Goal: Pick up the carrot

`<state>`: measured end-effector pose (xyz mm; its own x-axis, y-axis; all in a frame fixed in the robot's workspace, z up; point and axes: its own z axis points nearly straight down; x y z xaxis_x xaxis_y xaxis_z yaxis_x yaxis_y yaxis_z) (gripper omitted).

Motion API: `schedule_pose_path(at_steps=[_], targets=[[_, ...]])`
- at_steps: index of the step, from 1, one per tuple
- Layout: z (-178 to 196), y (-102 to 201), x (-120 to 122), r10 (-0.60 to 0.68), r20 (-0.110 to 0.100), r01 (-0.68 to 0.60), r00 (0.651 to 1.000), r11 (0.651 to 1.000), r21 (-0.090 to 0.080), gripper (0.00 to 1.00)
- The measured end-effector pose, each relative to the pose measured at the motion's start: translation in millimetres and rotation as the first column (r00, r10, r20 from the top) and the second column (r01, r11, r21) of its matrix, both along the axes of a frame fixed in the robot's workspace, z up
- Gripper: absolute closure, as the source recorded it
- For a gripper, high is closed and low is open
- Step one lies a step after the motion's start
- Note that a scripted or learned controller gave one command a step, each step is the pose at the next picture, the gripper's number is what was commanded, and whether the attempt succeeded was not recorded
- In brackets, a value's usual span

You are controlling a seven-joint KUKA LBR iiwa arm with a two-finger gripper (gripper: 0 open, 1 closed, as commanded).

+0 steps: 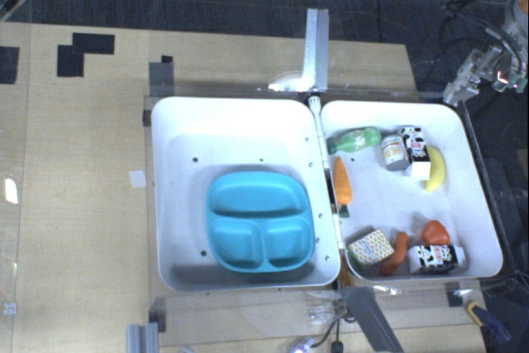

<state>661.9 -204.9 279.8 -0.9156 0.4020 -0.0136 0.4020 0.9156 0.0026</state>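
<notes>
So far nothing was accomplished. Camera view: the carrot (340, 183) lay in the right bin (471, 178), hard against its left wall, near a green bottle (355, 140) and apart from the banana (435, 169). The hand (478, 70) sat beyond the bin's far right corner, well apart from the carrot; spread or pressed together, I could not tell. Approach, grasp and lift all remained.

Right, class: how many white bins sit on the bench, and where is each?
2. The left bin holds a blue divided tray. The right bin, touching it along the middle, holds the carrot by that shared edge, among other small items. None seems hidden.
</notes>
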Motion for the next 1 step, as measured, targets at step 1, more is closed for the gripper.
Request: schedule_pose_path(at_steps=[1], targets=[[14.4,1.1,2.5,0.003,0.012,-0.003,1.000,1.000,-0.003,1.00]])
